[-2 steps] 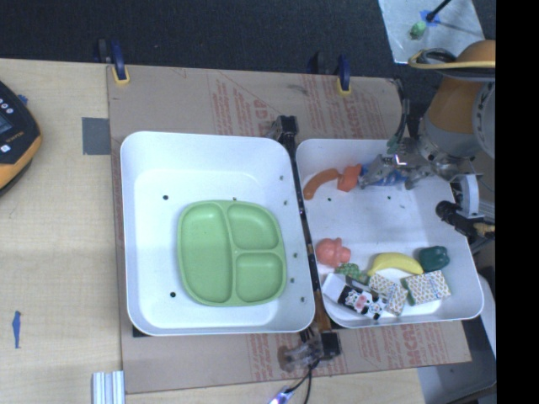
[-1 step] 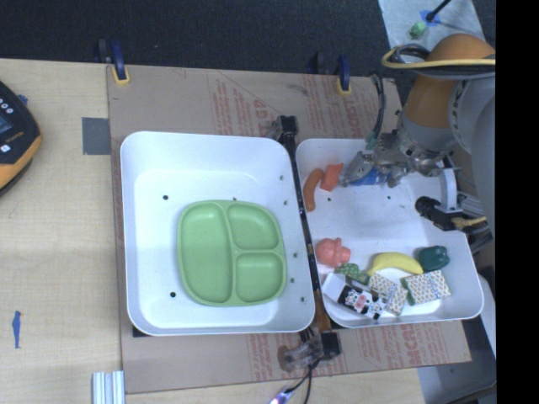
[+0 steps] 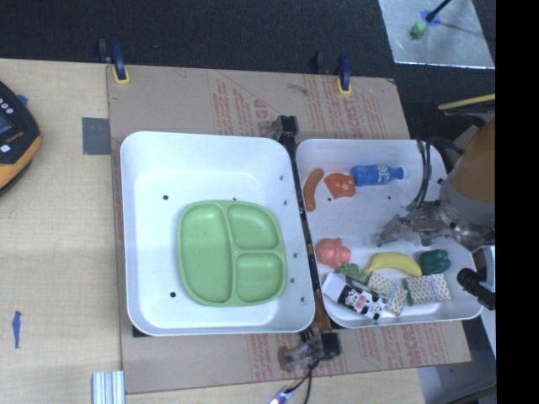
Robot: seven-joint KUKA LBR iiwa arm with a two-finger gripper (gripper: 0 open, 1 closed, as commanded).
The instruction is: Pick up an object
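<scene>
The right bin (image 3: 438, 154) holds several small objects: a blue bottle (image 3: 376, 174), a red-orange toy (image 3: 339, 185), a brown sausage (image 3: 312, 188), a pink toy (image 3: 333, 251), a yellow banana (image 3: 394, 263), a dark green piece (image 3: 435, 262), a black-and-white cow toy (image 3: 360, 299) and patterned blocks (image 3: 428, 289). My gripper (image 3: 394, 230) reaches in from the right and hangs over the bare middle of this bin, just above the banana. Its fingers are spread open with nothing between them.
The left bin (image 3: 143, 167) holds a green divided plate (image 3: 230, 252). A yellow-and-black device (image 3: 13, 137) lies at the bench's left edge. Clamps (image 3: 343, 74) pin the cardboard at the back. A cable (image 3: 423, 171) loops near the wrist.
</scene>
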